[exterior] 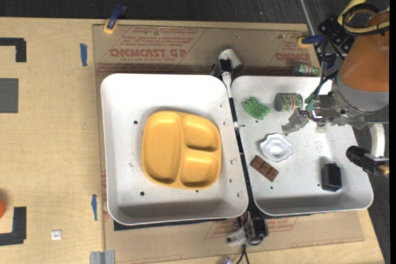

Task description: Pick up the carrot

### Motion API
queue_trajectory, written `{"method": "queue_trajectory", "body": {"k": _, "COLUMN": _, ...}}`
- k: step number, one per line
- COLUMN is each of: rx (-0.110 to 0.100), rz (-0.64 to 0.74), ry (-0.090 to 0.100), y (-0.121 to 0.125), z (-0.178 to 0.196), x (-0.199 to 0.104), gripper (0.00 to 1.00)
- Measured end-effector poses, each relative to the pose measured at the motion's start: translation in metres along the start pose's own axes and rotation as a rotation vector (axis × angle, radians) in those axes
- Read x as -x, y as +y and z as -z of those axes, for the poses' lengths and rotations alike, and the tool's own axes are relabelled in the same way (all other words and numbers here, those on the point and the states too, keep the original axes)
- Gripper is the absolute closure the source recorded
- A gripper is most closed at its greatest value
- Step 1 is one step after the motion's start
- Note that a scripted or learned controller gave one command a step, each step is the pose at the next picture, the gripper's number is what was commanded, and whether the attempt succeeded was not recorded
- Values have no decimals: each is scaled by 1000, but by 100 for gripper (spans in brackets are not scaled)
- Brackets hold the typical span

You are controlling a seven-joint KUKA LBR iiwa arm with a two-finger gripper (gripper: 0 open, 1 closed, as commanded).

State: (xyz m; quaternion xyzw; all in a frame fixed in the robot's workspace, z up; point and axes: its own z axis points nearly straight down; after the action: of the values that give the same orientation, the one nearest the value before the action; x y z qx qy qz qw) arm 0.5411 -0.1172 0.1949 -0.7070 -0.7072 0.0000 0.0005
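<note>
My gripper (pixel 299 119) hangs over the right bin (pixel 352 198), near its upper middle, below the grey wrist and the orange band. It sits just right of a small green-and-grey can (pixel 287 101) and above and to the right of a white crumpled cup-like piece (pixel 275 148). A green leafy toy (pixel 255 107) lies further left in the same bin. I see nothing orange and carrot-shaped in either bin.
A yellow divided plate (pixel 181 148) fills the middle of the left bin (pixel 117 133). In the right bin lie a brown chocolate bar (pixel 264 168) and a black block (pixel 331 176). A small orange-red thing (pixel 2 208) peeks in at the bench's far left edge.
</note>
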Motion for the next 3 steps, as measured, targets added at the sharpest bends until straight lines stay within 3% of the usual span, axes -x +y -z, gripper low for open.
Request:
{"method": "queue_trajectory", "body": {"k": 1, "rx": -1, "rz": 36, "ry": 0, "y": -38, "z": -11, "x": -62, "gripper": 0}}
{"method": "queue_trajectory", "body": {"k": 2, "rx": -3, "rz": -111, "ry": 1, "y": -62, "z": -11, "x": -125, "gripper": 0}}
{"method": "queue_trajectory", "body": {"k": 3, "rx": 5, "rz": -101, "ry": 14, "y": -53, "z": -42, "x": -83, "gripper": 0}}
